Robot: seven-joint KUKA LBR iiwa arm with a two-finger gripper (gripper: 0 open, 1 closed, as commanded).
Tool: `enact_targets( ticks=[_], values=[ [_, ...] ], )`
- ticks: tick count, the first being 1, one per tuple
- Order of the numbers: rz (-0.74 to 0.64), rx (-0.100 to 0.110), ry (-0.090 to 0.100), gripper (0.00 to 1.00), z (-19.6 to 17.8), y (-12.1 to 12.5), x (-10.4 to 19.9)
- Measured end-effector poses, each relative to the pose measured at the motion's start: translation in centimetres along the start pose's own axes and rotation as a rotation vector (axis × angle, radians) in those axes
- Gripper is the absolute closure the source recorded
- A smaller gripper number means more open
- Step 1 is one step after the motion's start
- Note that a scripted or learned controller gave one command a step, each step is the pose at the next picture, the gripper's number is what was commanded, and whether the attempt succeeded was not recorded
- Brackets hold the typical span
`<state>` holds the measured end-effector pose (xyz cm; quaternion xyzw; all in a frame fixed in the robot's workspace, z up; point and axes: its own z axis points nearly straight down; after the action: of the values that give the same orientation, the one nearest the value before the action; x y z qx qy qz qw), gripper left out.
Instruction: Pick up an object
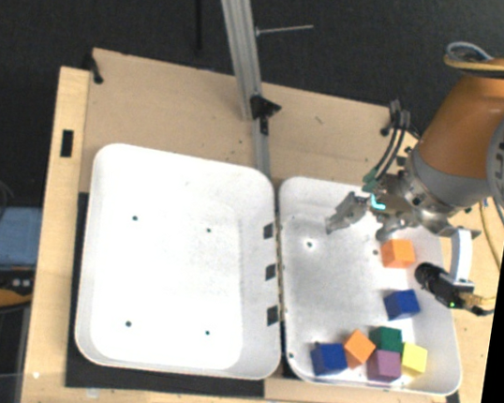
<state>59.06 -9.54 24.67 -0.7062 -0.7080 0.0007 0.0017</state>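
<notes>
Since nothing sits between my fingers, the pick is not yet made. Nearest, along the near wall of the right bin [319, 254], I count five cubes clustered: blue cube [330, 358], orange cube [360, 347], purple cube [385, 365], green cube [389, 339], yellow cube [414, 358]. Farther back lies a second blue cube [402, 304], then a second orange cube [398, 253] just beside my end effector [367, 222], which hangs spread open and bare. Seven cubes, two bins; the left bin [172, 259] is the other.
</notes>
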Motion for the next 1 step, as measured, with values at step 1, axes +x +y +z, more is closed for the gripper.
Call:
enact_targets(
  ticks=[1],
  values=[
    [0.002, -0.005, 0.0, 0.0, -0.21, 0.07, -0.03]
  ],
)
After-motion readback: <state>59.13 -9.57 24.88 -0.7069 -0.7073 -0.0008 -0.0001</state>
